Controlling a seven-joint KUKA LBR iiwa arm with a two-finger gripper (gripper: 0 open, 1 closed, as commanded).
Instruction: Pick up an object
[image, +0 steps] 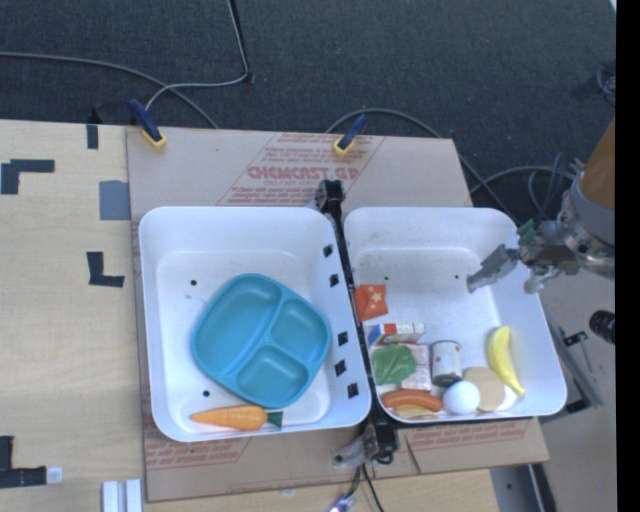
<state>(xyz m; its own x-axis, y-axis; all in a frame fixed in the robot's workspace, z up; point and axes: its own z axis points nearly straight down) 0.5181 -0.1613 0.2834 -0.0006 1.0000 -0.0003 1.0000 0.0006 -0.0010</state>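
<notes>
My gripper (512, 274) hangs over the right edge of the right bin (430, 214), open, with nothing between its fingers; one grey finger (490, 268) points left over the bare bin floor. Below it lies a yellow banana (505, 361) by the right wall. Along the front of this bin sit a white ball (461, 398), a tan round piece (487, 388), a small can (445, 357), a green leafy item (394, 363), a red sausage in a bun (410, 402), a red packet (372, 300) and a small striped box (396, 330).
The left bin (152, 232) holds a blue divided plate (262, 340) and an orange carrot (234, 418) at its front. Black clips (330, 194) join the two bins at the middle wall. Cables run across the dark floor behind the bench.
</notes>
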